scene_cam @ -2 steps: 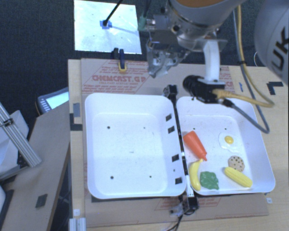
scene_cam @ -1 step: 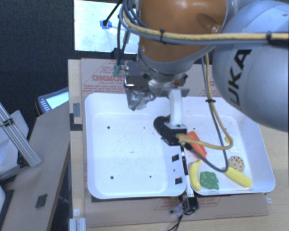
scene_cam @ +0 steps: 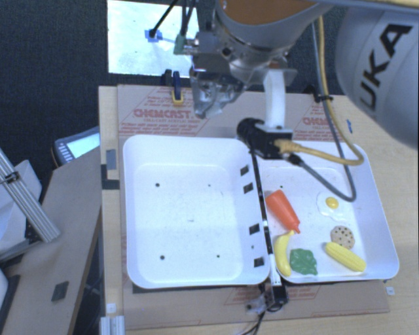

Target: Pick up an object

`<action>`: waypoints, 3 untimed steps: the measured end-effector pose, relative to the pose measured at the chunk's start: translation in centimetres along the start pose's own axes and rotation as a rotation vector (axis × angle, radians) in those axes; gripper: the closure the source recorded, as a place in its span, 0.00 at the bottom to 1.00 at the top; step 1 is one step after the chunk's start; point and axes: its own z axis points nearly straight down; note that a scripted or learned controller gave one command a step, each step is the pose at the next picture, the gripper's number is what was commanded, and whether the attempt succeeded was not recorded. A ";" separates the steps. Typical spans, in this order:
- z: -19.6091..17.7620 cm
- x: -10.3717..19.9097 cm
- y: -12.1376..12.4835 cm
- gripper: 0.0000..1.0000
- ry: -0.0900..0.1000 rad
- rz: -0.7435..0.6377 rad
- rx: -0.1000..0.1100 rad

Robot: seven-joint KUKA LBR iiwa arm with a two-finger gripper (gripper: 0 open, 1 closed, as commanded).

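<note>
While the arm [scene_cam: 275,19] is hanging high over the far edge of the bench [scene_cam: 72,196], the pincer [scene_cam: 208,101] is sitting above the cardboard sheet [scene_cam: 157,114], beyond the rim of the left bin [scene_cam: 131,196] and over no object at all. Whether the pincer is spread or pressed together cannot be told from here; the metal tip is blurred against the cardboard, and nothing is visibly held by it.

All candidate objects are lying in the right bin [scene_cam: 380,216], nearer the camera than the pincer and off to its arm side. An orange carrot [scene_cam: 283,208] is resting tilted against the divider between the bins. Just below it, a banana [scene_cam: 283,255] is lying along the same divider, touching a green leafy piece [scene_cam: 303,262]. A fried egg [scene_cam: 330,204], a cookie [scene_cam: 341,236] and a corn cob [scene_cam: 345,257] are sitting further towards the outer wall, slightly apart from one another.

Judgement: the pincer is parked clear of both bins, so the pick is not yet begun. The pieces hugging the divider are likely harder to straddle; the corn cob looks freer.

A black fitting [scene_cam: 262,141] with a yellow cable [scene_cam: 321,156] is trailing over the right bin's far rim. Dark carpet [scene_cam: 46,59] is surrounding the bench.
</note>
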 end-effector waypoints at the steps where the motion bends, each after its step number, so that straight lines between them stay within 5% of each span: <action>1: -0.9 0.0 0.0 1.00 0.000 -0.003 0.002; 3: -3.1 0.0 0.0 1.00 0.001 -0.010 -0.002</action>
